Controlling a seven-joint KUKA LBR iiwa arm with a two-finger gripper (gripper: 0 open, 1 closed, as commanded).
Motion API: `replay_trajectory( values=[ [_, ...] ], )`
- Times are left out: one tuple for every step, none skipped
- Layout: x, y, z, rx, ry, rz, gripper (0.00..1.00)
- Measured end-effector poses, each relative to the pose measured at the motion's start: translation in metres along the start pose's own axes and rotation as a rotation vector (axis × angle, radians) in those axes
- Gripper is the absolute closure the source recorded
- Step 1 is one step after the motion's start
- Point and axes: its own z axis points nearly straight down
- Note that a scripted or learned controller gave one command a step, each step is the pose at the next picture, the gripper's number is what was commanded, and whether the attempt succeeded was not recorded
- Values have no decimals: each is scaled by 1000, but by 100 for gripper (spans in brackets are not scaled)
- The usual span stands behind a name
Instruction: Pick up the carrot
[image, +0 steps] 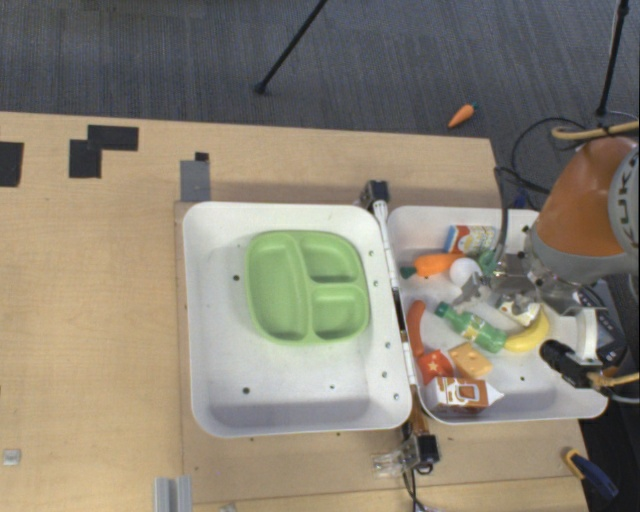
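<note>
The end effector (497, 285) hung over the right bin (560, 400), among the things lying in it. The carrot (433, 266) lay just to its left, with a small ball (461, 270) between them. A bottle (470, 327) lay just in front of it, and a banana (527, 338) to its front right. The sectioned tray (305, 286) sat in the left bin (220, 400), well to its left on the table (90, 330). A second carrot (460, 115) lay on the floor (200, 50), far behind it.

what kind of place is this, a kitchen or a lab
Most likely a robot lab. Two white bins sit on a plywood bench over grey carpet, holding toy food like a carrot and a green divided plate, under a robot arm.
</note>
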Motion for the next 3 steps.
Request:
replay_trajectory(
  values=[
    [11,96,4,-5,-1,-9,0],
    [29,90,44,-23,-1,37,0],
    [33,97,48,-27,2,17,0]
  ],
)
